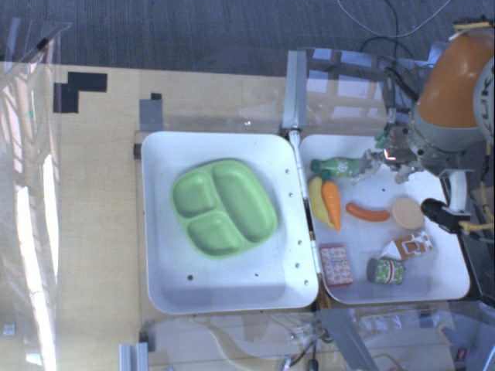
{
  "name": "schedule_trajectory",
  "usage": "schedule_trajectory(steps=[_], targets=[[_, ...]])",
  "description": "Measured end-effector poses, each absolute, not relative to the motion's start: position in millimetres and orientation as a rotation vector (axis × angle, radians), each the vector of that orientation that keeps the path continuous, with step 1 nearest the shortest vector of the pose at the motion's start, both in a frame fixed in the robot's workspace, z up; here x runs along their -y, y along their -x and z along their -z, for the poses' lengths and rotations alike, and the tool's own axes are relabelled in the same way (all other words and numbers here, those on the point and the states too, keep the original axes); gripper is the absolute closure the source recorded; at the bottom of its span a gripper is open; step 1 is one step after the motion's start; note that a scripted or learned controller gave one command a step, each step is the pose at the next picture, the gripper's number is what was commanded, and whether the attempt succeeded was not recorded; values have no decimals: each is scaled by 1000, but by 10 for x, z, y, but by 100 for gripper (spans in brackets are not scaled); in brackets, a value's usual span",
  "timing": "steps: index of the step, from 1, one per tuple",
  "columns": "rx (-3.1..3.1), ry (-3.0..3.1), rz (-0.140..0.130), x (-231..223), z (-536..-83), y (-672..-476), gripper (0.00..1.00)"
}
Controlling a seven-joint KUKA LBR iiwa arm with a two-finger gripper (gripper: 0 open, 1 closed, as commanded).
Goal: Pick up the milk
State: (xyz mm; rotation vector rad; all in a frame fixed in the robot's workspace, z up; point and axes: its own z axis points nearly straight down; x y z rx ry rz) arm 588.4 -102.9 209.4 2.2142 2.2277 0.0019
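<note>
You are at the approach step: the two-finger gripper [384,154] hangs over the right white bin's [441,288] far edge, and you cannot tell its finger spread. It must cross to the small orange-and-white milk carton [411,246] lying near the front right. The left white bin [155,230] holds a green three-section plate [223,206].

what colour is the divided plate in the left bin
Light green. The divided plate shows clearly in the camera view, lying in the left bin.
</note>
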Motion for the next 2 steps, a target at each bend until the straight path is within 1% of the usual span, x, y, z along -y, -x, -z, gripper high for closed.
schedule_trajectory(steps=[1, 2], targets=[[-2114, -2320, -2, 1844, -2281, -5291, 0], [-2190, -2210, -21, 1906, -1165, -5014, 0]])
